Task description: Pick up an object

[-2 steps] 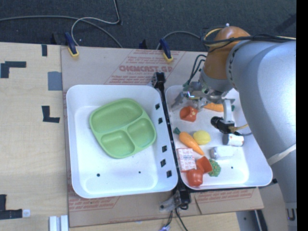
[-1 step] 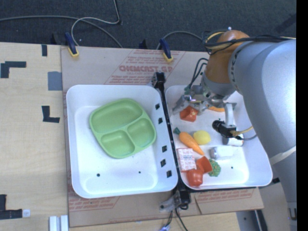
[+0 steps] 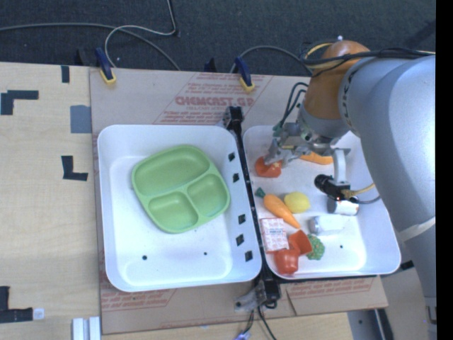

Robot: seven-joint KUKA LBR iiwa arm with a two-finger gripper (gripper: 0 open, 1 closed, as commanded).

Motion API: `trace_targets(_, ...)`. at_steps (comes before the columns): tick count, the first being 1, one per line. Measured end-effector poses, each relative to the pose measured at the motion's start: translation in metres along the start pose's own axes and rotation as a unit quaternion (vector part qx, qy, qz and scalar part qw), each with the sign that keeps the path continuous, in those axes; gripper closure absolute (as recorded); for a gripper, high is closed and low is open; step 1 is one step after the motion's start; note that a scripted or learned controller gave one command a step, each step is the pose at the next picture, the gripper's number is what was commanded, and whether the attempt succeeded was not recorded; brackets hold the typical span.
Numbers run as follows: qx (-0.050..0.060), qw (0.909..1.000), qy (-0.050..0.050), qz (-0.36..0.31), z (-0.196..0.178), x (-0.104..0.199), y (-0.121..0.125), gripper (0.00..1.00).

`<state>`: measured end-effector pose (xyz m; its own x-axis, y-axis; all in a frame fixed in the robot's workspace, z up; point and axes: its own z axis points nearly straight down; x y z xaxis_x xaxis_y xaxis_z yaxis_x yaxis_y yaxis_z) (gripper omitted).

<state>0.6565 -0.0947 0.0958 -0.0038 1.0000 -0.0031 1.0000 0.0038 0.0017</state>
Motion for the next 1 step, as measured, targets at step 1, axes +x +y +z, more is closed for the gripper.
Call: trace_targets(1, 0.001, 1.0000, 0.002, 0.001, -0.0889, 0.0569, -0.0540, 1.00)
